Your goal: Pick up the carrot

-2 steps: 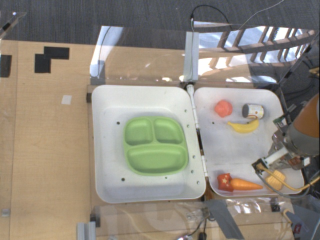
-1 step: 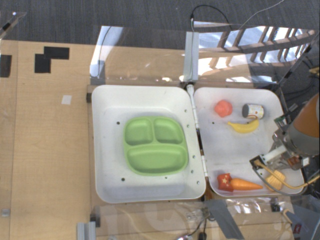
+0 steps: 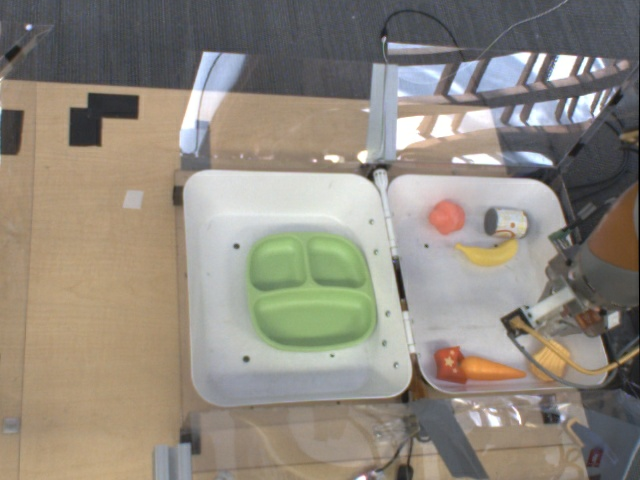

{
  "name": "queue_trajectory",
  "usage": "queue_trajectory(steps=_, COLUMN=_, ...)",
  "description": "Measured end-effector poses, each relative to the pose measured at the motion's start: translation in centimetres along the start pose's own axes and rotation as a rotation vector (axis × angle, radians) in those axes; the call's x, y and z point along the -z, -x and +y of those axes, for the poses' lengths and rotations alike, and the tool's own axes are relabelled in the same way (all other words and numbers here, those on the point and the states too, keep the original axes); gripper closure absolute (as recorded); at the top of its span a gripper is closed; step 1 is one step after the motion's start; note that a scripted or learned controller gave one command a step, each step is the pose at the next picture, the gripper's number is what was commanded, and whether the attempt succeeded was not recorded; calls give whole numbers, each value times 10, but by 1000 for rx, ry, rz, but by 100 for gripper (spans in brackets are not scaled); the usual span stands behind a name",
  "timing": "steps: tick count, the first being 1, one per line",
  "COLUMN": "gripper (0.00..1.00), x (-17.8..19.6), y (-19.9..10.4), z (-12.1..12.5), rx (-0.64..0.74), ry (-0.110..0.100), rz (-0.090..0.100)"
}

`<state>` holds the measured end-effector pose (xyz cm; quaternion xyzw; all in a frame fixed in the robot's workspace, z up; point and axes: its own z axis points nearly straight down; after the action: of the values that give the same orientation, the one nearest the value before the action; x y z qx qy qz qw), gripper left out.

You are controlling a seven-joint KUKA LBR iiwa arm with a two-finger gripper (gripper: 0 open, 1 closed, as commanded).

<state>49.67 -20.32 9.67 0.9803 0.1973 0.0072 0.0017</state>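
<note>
Wood bench [image 3: 90,268] w/ black marks; dark grey carpet [image 3: 200,8] behind.

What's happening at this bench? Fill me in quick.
A robot arm reaches into the right bin from the right; its gripper sits low near the right wall, holding nothing visible. The carrot lies untouched at the front edge beside a red item. A banana, a can and a red ball lie farther back. A green divided plate sits in the left bin.

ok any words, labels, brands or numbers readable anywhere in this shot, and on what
None can be read.
The small can in the right bin carries a label, too small and blurred to read.
The black blocks on the bench are plain shapes, not letters.
The carrot, the banana and the green plate show no print.
</note>
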Motion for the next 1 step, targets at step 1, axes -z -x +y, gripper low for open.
queue_trajectory(steps=1, gripper=100, x=7, y=-3, z=-1, rx=12, ry=-3, rz=-1)
